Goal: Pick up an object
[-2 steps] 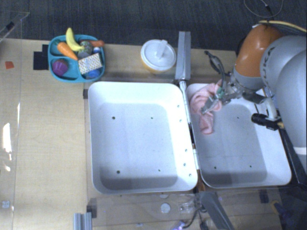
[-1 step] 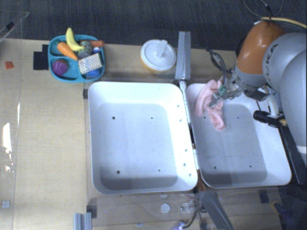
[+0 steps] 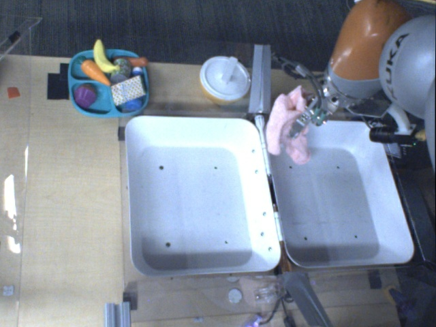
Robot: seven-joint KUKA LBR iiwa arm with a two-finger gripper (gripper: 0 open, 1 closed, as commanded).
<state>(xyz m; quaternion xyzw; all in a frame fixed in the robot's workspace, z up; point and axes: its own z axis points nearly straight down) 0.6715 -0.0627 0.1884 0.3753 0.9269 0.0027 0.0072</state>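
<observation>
A crumpled pink cloth (image 3: pixel 285 129) hangs at the far left corner of the right bin (image 3: pixel 354 247), draped partly over the divide between the bins. My gripper (image 3: pixel 304 120) sits at the cloth's right side, with pink fabric bunched between its fingers. The cloth looks lifted, its lower end dangling above the bin floor. The grey arm with its orange band (image 3: pixel 364 33) reaches in from the upper right.
The left bin (image 3: pixel 194 251) lies beside the right one. Behind it stand a white lidded bowl (image 3: pixel 225 79) and a blue divided tray (image 3: pixel 105 84) with toy food, including a banana and a carrot. A metal post (image 3: pixel 257 80) stands between the bins at the back.
</observation>
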